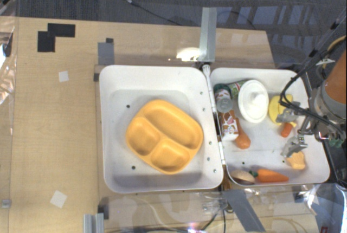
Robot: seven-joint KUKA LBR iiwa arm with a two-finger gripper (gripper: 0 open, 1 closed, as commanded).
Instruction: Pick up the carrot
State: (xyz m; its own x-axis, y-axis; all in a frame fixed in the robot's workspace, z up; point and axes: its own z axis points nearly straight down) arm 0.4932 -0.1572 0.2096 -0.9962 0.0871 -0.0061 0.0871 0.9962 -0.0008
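The carrot (272,176), long and orange, lies flat along the front wall of the right bin (271,77). My gripper (291,132) hangs over the right side of that bin, well behind the carrot and apart from it. Its two fingers are spread wide, so it is open. A small orange piece (286,130) lies in the gap between the fingers, with neither finger closed on it.
The right bin also holds a white cup (254,100), a can (223,98), a small bottle (230,125), a sausage (242,141), a yellow item (275,109), a bread chunk (296,161) and a brownish piece (244,176) beside the carrot. A yellow divided plate (164,135) sits in the left bin (116,118).
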